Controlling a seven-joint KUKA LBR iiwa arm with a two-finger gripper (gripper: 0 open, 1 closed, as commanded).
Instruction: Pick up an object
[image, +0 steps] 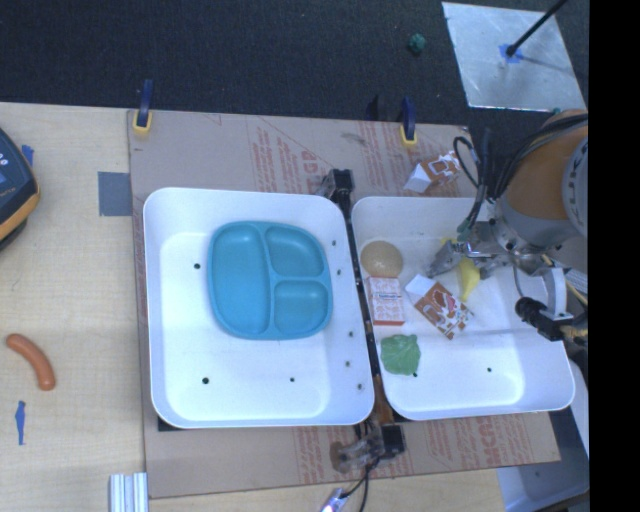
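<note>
Spanning the scene, the wooden counter (70, 300) carries a cardboard sheet (260, 150) clamped at its far edge, and on that sheet sit two shallow white bins side by side. In the left bin (180, 390) lies a blue divided plate (270, 279), with three compartments, resting flat toward the far half of the bin. To the right, the right bin (500, 390) holds the small items. Reaching in from the right, the grey arm with its orange band (545, 180) hangs over the far right corner of that bin, and the gripper (468, 256) is low among the things there; whether its fingers are open or closed I cannot tell, since cables and metal parts crowd the spot. Just beside the gripper a yellow object (468, 280) stands out, partly hidden, and I cannot tell whether it is touched. Near the bin's left wall lie a round beige item (381, 258), then nearer a white and red packet (386, 300), and nearer again a green crumpled object (400, 354). Between the packet and the yellow object lies a brown and red snack packet (442, 308), tilted. Another small wrapper (432, 173) rests on the cardboard beyond the right bin. Far left on the counter lies a toy sausage (32, 360), well apart from both bins.
</note>
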